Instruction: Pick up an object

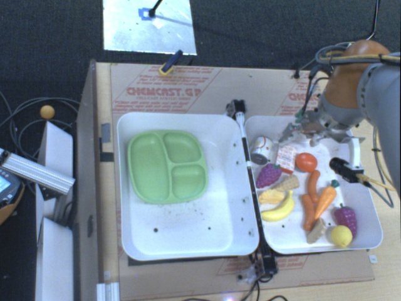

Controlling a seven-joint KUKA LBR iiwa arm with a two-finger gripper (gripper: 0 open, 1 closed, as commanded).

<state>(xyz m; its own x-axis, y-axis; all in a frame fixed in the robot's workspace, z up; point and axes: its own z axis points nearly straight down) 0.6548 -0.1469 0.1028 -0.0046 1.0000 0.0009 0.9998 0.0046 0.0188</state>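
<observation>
Just below the hand (305, 132) (right bin) sits a tomato (306, 162).

Workbench seen from above, set on dark carpet.

A brown protective sheet (188, 83) printed with red lettering covers the bench top (94, 168). Dark speckled carpet (50, 36) surrounds it. A shiny silver square plate (148, 17) lies on the floor beyond the bench's far edge. At left are looping black cables (19, 115), a small orange ball (47, 111) and white boxes (53, 187). Lighting is even.
</observation>
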